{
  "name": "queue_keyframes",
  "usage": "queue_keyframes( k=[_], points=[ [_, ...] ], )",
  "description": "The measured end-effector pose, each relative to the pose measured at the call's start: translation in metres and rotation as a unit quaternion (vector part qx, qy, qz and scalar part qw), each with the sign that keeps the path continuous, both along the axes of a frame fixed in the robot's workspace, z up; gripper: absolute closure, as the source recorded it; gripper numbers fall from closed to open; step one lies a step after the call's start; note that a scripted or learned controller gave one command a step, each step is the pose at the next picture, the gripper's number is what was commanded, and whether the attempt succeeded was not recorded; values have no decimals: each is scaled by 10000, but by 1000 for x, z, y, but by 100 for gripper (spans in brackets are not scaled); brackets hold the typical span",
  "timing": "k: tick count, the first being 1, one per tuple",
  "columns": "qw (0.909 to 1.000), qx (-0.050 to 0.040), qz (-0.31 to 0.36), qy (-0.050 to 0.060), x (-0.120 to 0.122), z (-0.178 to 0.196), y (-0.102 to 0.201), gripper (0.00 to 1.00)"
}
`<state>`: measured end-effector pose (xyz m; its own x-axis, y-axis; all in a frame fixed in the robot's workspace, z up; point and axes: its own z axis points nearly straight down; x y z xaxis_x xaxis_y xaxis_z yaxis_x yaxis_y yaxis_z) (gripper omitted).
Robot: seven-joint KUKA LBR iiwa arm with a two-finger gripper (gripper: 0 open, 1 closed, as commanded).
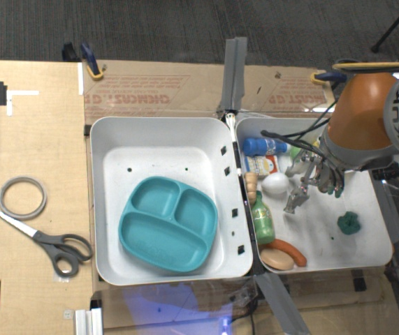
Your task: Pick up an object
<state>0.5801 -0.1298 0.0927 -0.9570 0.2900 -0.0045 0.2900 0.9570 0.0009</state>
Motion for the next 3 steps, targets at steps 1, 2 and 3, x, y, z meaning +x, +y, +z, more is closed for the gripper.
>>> queue_keyframes(
  k=[1, 2, 3],
  points=[
    [9996, 2, -298, 20, -86, -1, -1, 0],
    [9983, 2, -591, 13, -20, 0, -54, 0],
    [9963, 7, -865, 5, 56, 12, -91, 0]
  ],
)
